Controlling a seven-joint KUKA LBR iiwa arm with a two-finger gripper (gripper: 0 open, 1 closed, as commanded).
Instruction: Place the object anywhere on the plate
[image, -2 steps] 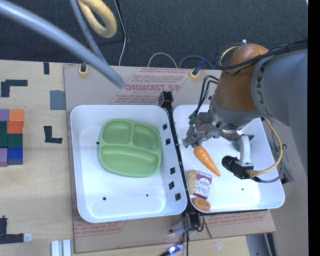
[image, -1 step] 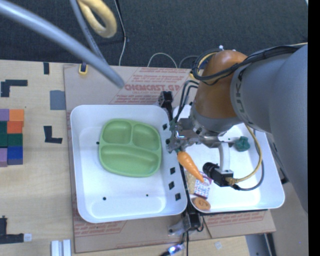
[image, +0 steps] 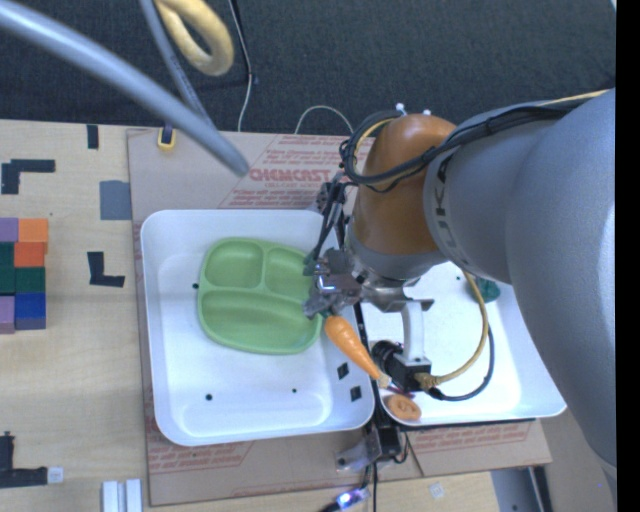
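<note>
A green divided plate lies in the left white bin. An orange carrot hangs at a slant just off the plate's right edge, over the divide between the two bins. My gripper is at the carrot's upper end, shut on it, with the carrot's lower tip pointing down and to the right. The arm's orange band and grey body cover most of the right bin.
A small orange-brown round thing lies at the right bin's front left corner. A teal object peeks out by the arm in the right bin. Coloured blocks stand on the bench at far left. Cables loop around the wrist.
</note>
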